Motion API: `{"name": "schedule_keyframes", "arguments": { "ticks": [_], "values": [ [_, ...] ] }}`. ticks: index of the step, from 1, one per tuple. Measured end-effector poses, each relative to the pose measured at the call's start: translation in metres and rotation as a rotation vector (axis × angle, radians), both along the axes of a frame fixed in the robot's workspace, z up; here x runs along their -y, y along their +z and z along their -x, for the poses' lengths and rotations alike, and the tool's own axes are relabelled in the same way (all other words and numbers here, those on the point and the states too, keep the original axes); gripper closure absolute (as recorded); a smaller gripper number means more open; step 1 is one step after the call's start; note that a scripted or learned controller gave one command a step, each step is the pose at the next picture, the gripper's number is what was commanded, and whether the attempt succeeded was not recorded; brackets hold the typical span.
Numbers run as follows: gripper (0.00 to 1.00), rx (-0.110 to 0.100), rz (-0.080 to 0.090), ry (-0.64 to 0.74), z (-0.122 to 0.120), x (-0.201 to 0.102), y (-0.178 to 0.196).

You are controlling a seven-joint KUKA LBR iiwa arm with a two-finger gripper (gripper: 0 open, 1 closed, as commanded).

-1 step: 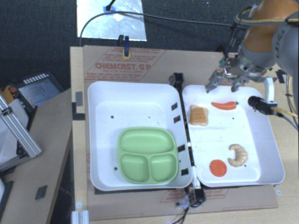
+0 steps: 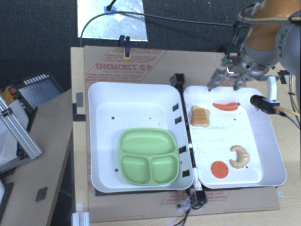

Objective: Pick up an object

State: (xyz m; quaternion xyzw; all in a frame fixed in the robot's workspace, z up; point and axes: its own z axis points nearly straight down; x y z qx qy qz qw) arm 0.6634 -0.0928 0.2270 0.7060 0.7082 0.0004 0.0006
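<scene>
Above the far edge of the right-hand shallow white bin [image 2: 263, 126], the two-finger gripper [image 2: 227, 80] is seen hanging from the grey arm with its fingers spread and nothing between them. Four things are carried by that bin: a slim red chili-shaped toy [image 2: 225, 106], a tan bread-like block [image 2: 200, 117], a pale curled croissant-shaped piece [image 2: 240, 156] and a flat red-orange disc [image 2: 219, 169]. The chili is judged the likeliest target, since it lies just inside the far edge, directly beneath and slightly toward the near side of the gripper. Its long axis is laid roughly parallel to that far edge, running left to right across the bin, so a grasp across its narrow width would be called for. The bread block is found near the bin's left wall, while the croissant and disc are well apart from the gripper, toward the near edge. A green three-compartment plastic plate [image 2: 148, 155] is held by the left-hand white bin [image 2: 103, 107].
</scene>
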Motion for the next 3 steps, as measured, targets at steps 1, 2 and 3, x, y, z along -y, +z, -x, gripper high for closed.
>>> {"name": "schedule_keyframes", "arguments": {
  "ticks": [1,2,3],
  "values": [
    [0.00,-0.002,0.000,-0.001,0.000,-0.002,-0.062],
    [0.00,-0.004,0.000,-0.002,-0.001,0.007,-0.120],
    [0.00,0.002,0.000,-0.002,-0.003,0.007,-0.140]
  ]
}}
